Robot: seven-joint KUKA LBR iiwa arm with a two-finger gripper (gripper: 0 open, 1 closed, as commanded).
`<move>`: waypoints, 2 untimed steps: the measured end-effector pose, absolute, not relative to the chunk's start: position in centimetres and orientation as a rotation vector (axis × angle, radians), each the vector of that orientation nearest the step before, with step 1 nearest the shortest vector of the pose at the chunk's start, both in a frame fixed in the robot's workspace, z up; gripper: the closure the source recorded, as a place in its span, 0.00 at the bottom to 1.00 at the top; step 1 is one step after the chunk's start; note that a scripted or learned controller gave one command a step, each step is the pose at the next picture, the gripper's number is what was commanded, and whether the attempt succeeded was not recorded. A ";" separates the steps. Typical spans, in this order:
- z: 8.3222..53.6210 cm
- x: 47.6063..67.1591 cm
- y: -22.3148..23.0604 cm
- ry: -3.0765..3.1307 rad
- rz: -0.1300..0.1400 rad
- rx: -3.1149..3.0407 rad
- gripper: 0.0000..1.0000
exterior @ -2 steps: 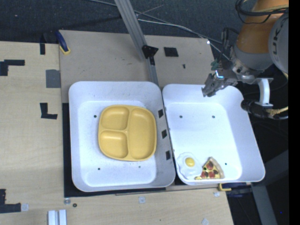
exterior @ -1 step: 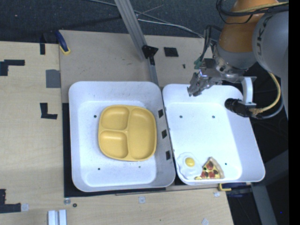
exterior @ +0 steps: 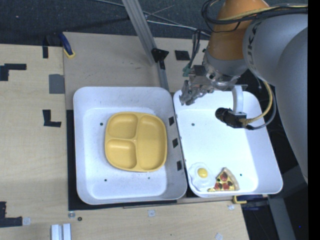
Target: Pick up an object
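Note:
A yellow divided plate point(exterior: 135, 141) lies in the middle of the left bin point(exterior: 85, 134). In the right bin point(exterior: 260, 149), at its near edge, sit a toy fried egg point(exterior: 201, 173) and a toy pizza slice point(exterior: 226, 180). My gripper point(exterior: 188, 97) hangs over the far left corner of the right bin, well away from the egg and the pizza slice. Nothing shows between its fingers. The grey arm with its orange band point(exterior: 235, 29) reaches in from the upper right.
A metal pole point(exterior: 145, 34) slants across the bench behind the bins. A black cable fitting point(exterior: 231, 117) on the arm hangs over the right bin. Black tape marks dot the wooden bench point(exterior: 30, 134) on the left.

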State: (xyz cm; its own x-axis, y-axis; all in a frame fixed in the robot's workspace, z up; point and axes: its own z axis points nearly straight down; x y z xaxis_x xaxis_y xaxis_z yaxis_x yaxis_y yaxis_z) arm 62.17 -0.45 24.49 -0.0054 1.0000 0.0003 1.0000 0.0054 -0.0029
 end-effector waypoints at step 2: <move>25.0 61.7 9.6 -2.226 0.001 -2.215 1.00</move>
